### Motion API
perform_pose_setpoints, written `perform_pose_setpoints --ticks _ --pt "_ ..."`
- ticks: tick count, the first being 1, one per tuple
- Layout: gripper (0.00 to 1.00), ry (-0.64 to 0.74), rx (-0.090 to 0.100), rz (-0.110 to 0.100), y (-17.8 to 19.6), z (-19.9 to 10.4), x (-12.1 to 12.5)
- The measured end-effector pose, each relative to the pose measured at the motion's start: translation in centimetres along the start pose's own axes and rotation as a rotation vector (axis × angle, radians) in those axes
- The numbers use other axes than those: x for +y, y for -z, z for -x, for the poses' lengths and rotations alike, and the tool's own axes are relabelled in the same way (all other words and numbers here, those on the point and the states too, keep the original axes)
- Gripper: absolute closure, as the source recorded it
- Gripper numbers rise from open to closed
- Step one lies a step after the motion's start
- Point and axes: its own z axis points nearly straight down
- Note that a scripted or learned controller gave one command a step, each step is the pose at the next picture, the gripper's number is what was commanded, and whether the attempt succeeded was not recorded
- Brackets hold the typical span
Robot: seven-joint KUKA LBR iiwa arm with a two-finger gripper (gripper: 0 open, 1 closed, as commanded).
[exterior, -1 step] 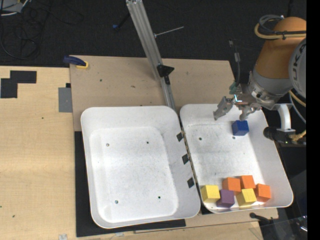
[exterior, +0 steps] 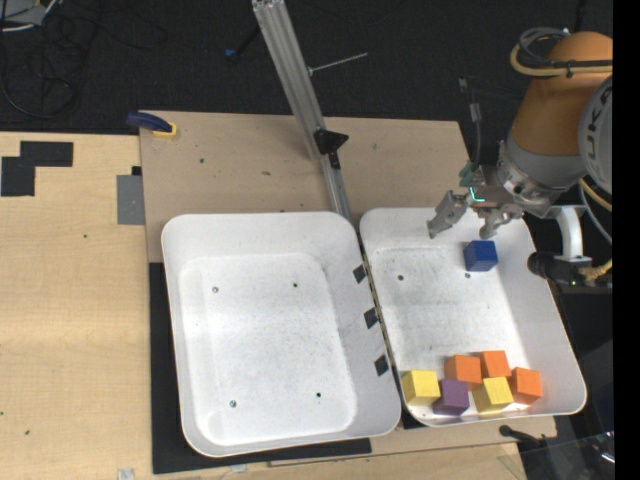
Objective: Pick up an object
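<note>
Camera view: the two-finger gripper hangs over the far end of the right shallow white plastic bin, fingers spread apart and holding nothing. The small blue cube lies on the bin floor just beside it, apart from the orange, yellow and purple blocks clustered at the near end. Centre the fingers squarely over the cube faces before you descend
</note>
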Motion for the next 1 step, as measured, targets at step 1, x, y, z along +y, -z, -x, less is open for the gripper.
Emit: perform_pose_setpoints --ticks 1 --pt "0.0 -0.001 0.001 -0.005 -4.62 -0.63 -0.37"
